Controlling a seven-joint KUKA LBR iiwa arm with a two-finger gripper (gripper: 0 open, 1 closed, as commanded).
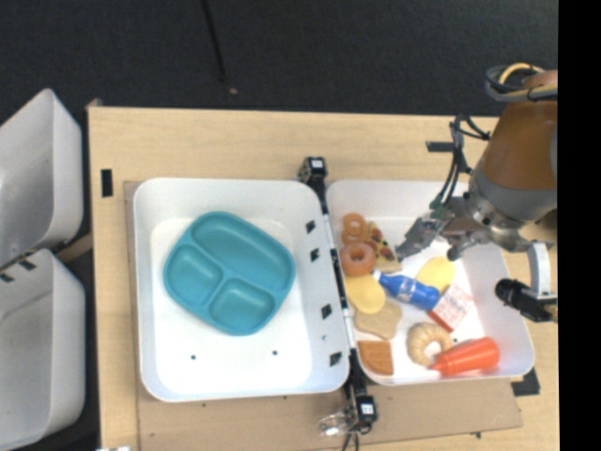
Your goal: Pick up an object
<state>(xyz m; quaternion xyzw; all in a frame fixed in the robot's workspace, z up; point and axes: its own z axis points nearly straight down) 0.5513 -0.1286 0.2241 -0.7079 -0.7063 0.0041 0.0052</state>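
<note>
Gripper [434, 236] hung low over the upper part of the right bin [512, 344], its two dark fingers spread apart with nothing between them; one finger [413, 240] slanted down to the left toward the food toys, the other sat nearer the wrist. Just below the fingertips lay a yellow lemon-shaped toy [435, 272], close to them but, as far as the slanted view allowed, not touched. Beside the lemon a blue bottle [410, 289] lay on its side, its white cap pointing left. Left of the gripper sat two brown ring-shaped pieces [356, 244], one above the other, with a small dark red cluster [382, 246] next to them, too small to name. Below those rested a pale yellow round piece [366, 297] and a beige slice [380, 322], then a toast-like orange square [376, 356] at the bin's lower edge. A croissant-like toy [424, 342] lay near an orange carrot [465, 356], and a small red-and-white packet [452, 308] lay between the bottle and the carrot. Behind the gripper rose the arm [516, 158], grey at the wrist with an orange band above. In the left bin [155, 346] a teal divided plate [229, 272] lay alone, well apart from the gripper.
</note>
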